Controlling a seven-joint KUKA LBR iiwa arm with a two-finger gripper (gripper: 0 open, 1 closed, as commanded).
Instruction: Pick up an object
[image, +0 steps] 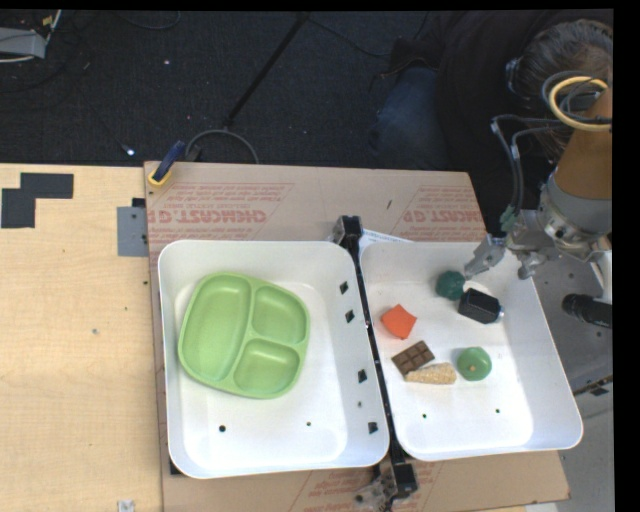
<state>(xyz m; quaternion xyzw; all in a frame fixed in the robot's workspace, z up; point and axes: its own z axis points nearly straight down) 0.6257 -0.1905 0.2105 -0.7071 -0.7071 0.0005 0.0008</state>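
Note:
The right bin (520, 420) holds several small objects. A dark green ball (450, 285) and a black block (479, 305) lie near its far right side. An orange cube (399, 321) sits near the divider. Toward the front lie a brown chocolate-like bar (412, 356), a beige lump (432, 375) and a light green round piece (473, 364). My gripper (502, 264) hangs over the bin's far right corner, just above and right of the dark green ball. It is open, its fingers spread with nothing between them.
The left bin (190, 440) carries a light green divided plate (243, 334). A black clip strip (362, 340) runs along the seam between the bins. Cardboard (300, 205) lies under both bins, with a wooden bench (70, 340) to the left.

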